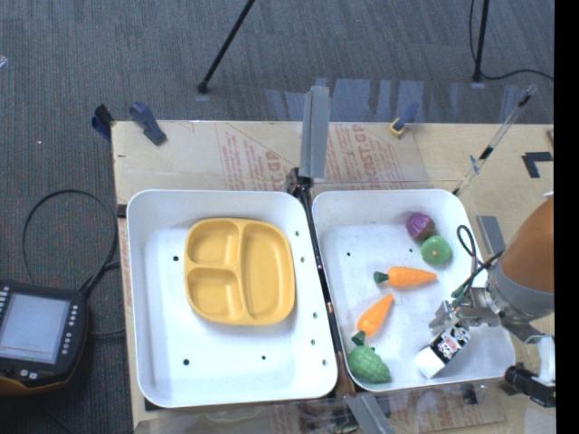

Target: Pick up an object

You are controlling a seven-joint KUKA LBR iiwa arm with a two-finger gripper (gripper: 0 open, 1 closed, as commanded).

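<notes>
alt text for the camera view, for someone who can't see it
The grey arm's gripper hovers over a black-and-white bottle in the right white bin, beside two orange toy carrots. A yellow divided plastic tray lies in the left white bin.

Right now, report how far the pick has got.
Done: the gripper has reached the right bin, just above the black-and-white bottle. In hand: nothing visibly between its fingers; the bottle lies on the bin floor. Left: grasping and lifting one object. Both carrots lie untouched.
</notes>
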